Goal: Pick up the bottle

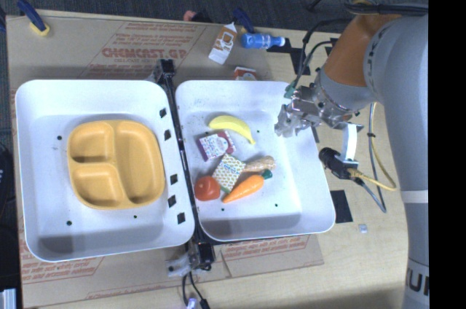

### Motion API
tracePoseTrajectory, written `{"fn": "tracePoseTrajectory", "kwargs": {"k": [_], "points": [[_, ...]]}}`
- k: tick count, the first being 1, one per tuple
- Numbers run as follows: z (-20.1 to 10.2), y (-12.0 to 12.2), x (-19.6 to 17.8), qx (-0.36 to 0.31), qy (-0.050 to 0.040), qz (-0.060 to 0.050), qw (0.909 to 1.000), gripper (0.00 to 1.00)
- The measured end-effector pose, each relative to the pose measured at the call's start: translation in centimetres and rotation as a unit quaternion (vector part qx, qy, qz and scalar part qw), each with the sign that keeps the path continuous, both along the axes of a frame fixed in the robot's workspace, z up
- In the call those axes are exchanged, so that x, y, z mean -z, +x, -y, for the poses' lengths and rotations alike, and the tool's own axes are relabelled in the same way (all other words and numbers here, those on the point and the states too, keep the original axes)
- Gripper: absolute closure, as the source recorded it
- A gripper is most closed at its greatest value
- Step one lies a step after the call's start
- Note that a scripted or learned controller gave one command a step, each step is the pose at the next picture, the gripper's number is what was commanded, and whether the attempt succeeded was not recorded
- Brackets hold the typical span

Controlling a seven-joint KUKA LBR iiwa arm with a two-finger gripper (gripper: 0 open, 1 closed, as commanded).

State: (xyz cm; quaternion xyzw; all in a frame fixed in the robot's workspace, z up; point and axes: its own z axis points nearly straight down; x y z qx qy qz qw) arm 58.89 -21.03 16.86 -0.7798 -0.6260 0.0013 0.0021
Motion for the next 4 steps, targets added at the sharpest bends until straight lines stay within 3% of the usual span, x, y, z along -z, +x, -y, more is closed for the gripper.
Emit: {"fn": "tracePoseTrajectory", "kwargs": {"k": [1,2,3,4], "points": [[-2.3,-9.7,2.8,0.126,0.0002,-0.002,0.9921,1.0],[-7.2,-11.3,0.6,0.28,-0.0001,-0.002,0.9599,1.0],[-1.6,-7.9,-4.6,0.381,-0.0009,0.0,0.9246,1.0],[0.0,-11.3,-2.4,0.542,-0.0007,-0.003,0.8406,1.0]]}}
